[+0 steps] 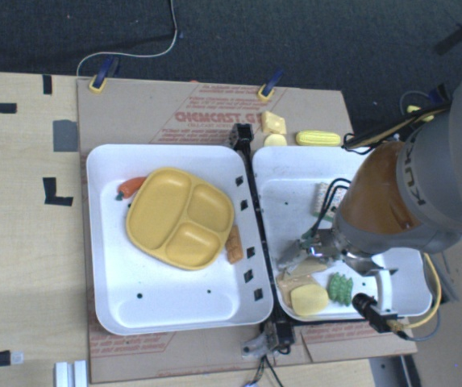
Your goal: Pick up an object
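My gripper (299,252) hangs low over the left half of the right bin (295,185), with the grey arm and its orange band (384,192) covering much of that bin. Just below the gripper lie a pale yellow block (309,299), a tan flat piece (293,278) and a small green bumpy toy (340,287). In the left bin (110,240) a yellow divided plate (181,218) rests at a slant. An orange carrot-like piece (131,186) peeks from under its left edge. A brown-orange stick (234,245) lies against its right edge.
Behind the right bin, on the cardboard (174,103), sit a yellow wedge (272,122), a small pale ball (275,140) and a yellow corn cob (318,139). A black divider strip (251,216) runs between the bins. Cables trail at the arm's right.
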Available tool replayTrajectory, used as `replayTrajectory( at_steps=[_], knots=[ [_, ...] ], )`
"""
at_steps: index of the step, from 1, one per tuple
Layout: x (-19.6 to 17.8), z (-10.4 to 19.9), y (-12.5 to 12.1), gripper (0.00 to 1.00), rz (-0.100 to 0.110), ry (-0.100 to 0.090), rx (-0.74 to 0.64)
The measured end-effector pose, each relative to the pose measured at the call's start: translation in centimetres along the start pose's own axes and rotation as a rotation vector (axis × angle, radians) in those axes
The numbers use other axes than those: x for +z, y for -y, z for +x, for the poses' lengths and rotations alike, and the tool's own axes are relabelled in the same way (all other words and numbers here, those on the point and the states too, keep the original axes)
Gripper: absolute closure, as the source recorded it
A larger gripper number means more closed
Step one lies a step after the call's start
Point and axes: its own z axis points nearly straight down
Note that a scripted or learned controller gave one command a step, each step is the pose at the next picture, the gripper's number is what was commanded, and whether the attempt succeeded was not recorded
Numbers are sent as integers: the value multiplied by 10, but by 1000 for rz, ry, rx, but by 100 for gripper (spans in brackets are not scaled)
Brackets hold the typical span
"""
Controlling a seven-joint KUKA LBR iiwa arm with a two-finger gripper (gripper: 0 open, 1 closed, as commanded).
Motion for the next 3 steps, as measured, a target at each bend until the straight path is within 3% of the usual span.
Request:
replayTrajectory(
  at_steps=[1,2,3],
  knots=[
    [-59,-46,8,0,2,-1,3],
    [2,8,-26,0,7,-3,-5],
    [-57,-53,-61,0,-2,1,2]
  ],
)
